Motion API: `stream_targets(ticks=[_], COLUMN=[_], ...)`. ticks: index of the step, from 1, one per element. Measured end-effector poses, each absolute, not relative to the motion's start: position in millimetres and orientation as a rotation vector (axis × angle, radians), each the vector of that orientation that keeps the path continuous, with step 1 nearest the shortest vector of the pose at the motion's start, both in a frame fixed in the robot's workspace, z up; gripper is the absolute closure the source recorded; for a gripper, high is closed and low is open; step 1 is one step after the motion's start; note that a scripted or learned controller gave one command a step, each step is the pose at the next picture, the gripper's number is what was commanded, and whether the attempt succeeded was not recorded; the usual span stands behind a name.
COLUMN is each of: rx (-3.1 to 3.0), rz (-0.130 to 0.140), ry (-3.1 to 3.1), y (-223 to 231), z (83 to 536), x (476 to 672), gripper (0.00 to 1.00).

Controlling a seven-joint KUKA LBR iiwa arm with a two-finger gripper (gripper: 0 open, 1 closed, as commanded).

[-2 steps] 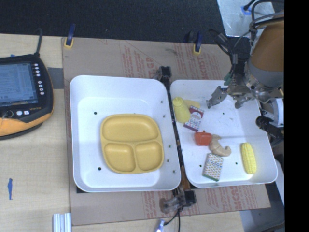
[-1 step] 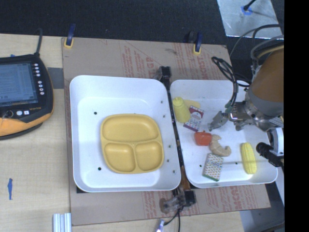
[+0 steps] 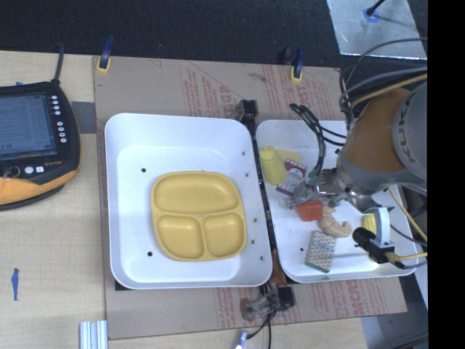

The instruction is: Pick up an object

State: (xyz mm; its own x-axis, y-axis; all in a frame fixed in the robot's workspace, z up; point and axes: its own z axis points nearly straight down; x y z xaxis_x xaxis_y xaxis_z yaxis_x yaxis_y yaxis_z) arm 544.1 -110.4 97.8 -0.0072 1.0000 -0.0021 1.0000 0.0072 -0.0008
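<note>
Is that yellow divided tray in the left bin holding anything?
Empty. The yellow tray lies flat in the left bin, and all three compartments show only bare yellow plastic.

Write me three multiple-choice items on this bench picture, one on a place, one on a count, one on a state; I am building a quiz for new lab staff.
1. Where does the yellow plate lie?
A. In the left bin
B. In the right bin
C. On the cardboard beside the bins

2. How many compartments does the yellow plate have?
A. Two
B. Three
C. Five

3. Where is the gripper at this moment?
A. Raised over the left bin
B. Low in the right bin, among the small things
C. Parked over the handheld screen

Answers:
1. A: the plate sits in the middle of the left bin's floor.
2. B: one wide compartment above, two smaller ones below.
3. B: the arm reaches in from the right and its tip sits by the red thing and the yellow bottle.
</note>
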Motion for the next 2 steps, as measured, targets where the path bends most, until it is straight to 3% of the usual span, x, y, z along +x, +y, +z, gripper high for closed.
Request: stream_targets(ticks=[1,2], rx=[2.208,2.208], rz=[-0.008,-0.008], ry=[2.234,2.233], y=[-111.6,-111.6], z=[108.0,108.0], x=[544.0,543.9], gripper=[1.00,0.00])
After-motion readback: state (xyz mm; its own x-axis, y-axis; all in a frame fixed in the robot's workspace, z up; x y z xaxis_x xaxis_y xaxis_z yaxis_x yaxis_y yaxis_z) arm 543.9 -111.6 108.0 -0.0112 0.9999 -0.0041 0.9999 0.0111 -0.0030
